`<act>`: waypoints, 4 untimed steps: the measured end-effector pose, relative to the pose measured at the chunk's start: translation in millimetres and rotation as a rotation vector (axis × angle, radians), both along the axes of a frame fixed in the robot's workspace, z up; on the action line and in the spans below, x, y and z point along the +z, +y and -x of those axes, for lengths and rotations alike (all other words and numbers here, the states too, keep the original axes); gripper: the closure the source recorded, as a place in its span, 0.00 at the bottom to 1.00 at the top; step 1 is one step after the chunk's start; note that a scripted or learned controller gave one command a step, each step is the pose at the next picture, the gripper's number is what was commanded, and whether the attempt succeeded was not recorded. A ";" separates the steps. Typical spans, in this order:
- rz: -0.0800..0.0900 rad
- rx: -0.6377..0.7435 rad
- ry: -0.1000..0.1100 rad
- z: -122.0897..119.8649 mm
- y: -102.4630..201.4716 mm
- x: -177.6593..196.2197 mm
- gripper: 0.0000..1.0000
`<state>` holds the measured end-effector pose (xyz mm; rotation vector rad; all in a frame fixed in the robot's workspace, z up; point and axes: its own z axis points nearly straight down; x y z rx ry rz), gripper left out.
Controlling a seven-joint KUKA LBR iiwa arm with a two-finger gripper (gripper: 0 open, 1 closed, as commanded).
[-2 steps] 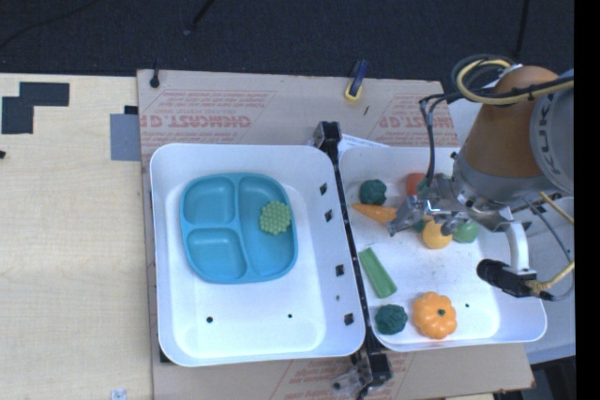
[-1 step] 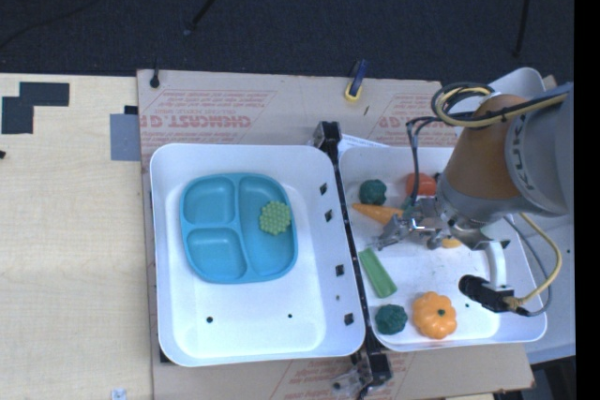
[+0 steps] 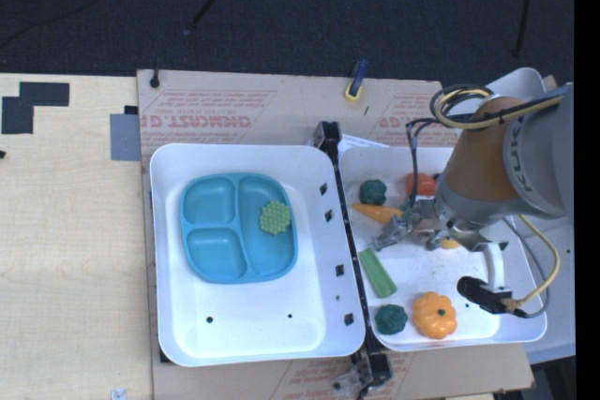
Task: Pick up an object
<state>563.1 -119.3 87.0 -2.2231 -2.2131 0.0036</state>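
claw (image 3: pixel 405 229) — grip state unclear, wrist hides it | carrot (image 3: pixel 377 213) just left — long axis left-right

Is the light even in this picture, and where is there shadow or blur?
Camera view: light is fairly even and soft; the left bin looks bright white without hard glare; faint shadow lies under the arm in the right bin; the gripper is slightly blurred; the background above is dark.

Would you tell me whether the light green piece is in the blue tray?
In: the light green piece lies in the blue tray's right compartment.
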 end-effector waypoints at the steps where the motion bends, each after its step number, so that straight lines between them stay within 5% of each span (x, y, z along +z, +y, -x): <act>1: -0.001 -0.006 0.001 0.4 -1.4 10.4 1.00; 4: 0.001 0.003 -0.005 -2.2 -14.1 142.2 1.00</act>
